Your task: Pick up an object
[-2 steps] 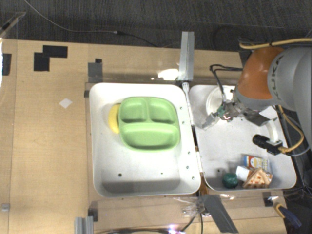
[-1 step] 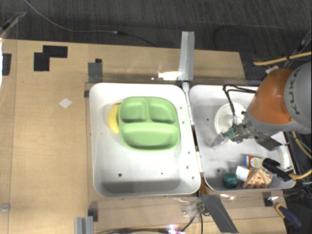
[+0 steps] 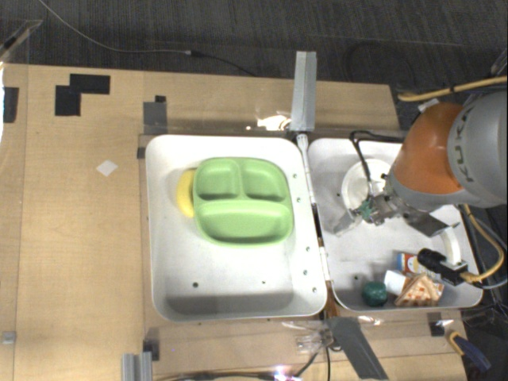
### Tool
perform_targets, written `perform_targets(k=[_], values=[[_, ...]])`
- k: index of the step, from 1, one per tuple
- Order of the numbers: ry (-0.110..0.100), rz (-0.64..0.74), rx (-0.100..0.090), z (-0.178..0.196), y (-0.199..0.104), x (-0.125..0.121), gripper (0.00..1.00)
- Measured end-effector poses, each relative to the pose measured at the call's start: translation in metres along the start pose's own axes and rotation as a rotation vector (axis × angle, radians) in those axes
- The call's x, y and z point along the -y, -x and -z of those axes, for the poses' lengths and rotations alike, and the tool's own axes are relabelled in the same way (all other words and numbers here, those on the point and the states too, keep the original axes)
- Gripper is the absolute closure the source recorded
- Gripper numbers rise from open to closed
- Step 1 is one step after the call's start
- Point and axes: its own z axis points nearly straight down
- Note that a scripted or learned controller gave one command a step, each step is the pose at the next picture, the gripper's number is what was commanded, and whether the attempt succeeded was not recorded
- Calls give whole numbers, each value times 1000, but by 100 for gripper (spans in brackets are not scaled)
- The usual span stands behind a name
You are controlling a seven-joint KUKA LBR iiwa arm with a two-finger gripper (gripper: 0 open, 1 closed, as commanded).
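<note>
My gripper (image 3: 367, 209) hangs low over the upper middle of the right bin (image 3: 349, 268), below the arm's orange band (image 3: 429, 159). It sits at the lower edge of a white round dish (image 3: 356, 184), which the wrist partly covers. Along the bin's front lie a dark green ball (image 3: 375, 294), a white tube with a blue end (image 3: 394, 279), a brown patterned packet (image 3: 419, 291) and a red and white packet (image 3: 410, 262). I see nothing lifted off the bin floor.
The left bin (image 3: 230, 280) holds a green divided tray (image 3: 241, 199) with a yellow object (image 3: 184, 194) peeking out at its left side. A metal post (image 3: 304, 94) stands behind the divider between the bins. Cables (image 3: 468, 272) run along the right bin's right side.
</note>
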Motion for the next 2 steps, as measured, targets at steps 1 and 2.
perform_targets(k=[1,2], values=[[-3,-43,-4,-1,11,-18,0],[-3,33,-3,-1,15,-25,0]])
